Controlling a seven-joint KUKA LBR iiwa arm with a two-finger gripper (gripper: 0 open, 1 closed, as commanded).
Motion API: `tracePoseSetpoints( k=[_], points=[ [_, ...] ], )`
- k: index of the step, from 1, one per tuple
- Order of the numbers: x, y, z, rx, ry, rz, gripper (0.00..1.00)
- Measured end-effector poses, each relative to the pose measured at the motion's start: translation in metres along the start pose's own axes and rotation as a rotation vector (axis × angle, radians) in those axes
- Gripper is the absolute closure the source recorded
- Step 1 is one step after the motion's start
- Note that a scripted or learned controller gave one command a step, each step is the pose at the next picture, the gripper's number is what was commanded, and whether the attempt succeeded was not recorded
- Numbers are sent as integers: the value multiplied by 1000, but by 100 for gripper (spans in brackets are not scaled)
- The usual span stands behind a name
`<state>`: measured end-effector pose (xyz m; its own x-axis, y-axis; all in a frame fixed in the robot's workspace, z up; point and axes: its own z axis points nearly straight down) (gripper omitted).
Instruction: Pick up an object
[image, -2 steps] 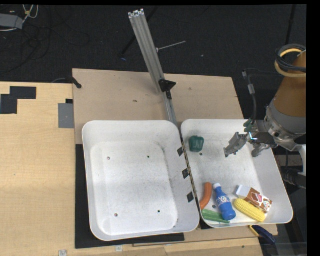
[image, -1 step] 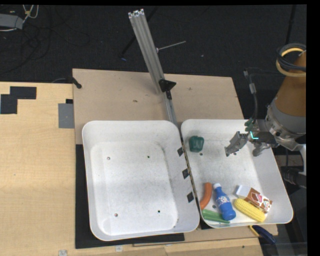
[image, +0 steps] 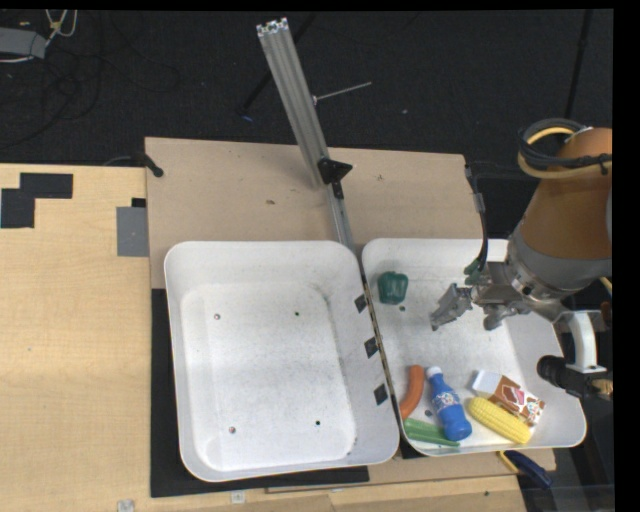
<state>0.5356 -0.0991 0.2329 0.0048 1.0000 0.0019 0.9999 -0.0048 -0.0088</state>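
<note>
While reaching from the right, hand (image: 468, 310) low over right bin (image: 560, 432) — fingers apart, empty.

Arm reaches in from right, wrist bent down; end effector (image: 468, 308) w/ fingers spread, nothing between.

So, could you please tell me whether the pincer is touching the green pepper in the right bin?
Apart. The camera view shows the pincer hanging right of the green pepper, with bare white bin floor plainly between them.
</note>
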Motion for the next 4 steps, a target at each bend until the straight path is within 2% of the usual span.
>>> tracePoseSetpoints(
  k=[2, 3, 4],
  points=[
    [1, -1, 87, 0, 0, -4, 0],
    [-1, -1, 75, -3, -1, 3, 100],
    [-1, 1, 33, -10, -2, -6, 100]
  ],
)
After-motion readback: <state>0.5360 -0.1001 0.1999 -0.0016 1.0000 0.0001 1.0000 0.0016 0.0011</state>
